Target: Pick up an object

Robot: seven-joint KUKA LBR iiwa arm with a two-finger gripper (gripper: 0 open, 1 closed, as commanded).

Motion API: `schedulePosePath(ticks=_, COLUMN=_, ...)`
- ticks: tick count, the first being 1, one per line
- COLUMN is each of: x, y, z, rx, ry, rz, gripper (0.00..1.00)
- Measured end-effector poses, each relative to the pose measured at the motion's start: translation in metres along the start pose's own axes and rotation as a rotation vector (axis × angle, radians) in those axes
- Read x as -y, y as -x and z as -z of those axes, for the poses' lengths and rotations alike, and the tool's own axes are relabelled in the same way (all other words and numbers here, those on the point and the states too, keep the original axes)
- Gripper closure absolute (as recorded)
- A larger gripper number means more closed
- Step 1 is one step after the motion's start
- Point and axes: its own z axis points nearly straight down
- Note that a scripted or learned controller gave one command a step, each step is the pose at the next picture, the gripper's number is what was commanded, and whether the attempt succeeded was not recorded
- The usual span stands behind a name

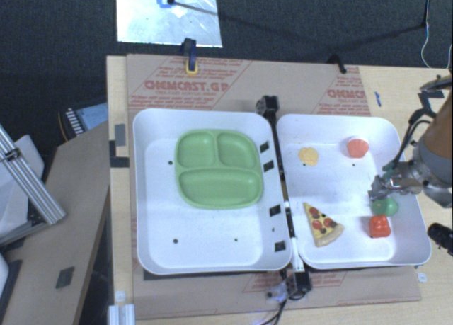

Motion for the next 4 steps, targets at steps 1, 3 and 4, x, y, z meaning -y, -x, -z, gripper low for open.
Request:
schedulePosePath(ticks=1, x=-0.002, y=0.000, z=0.017, rx=-0.001, ry=-0.003, rz=0.000, gripper=1.00)
schedulePosePath(ticks=3, x=-0.015, y=-0.106, z=0.024, rx=-0.004, ry=-0.004, rz=0.006, gripper=1.00)
schedulePosePath(ticks=4, x=-0.020, y=-0.167, z=0.019, rx=-0.004, ry=-0.005, rz=0.006, gripper=1.00)
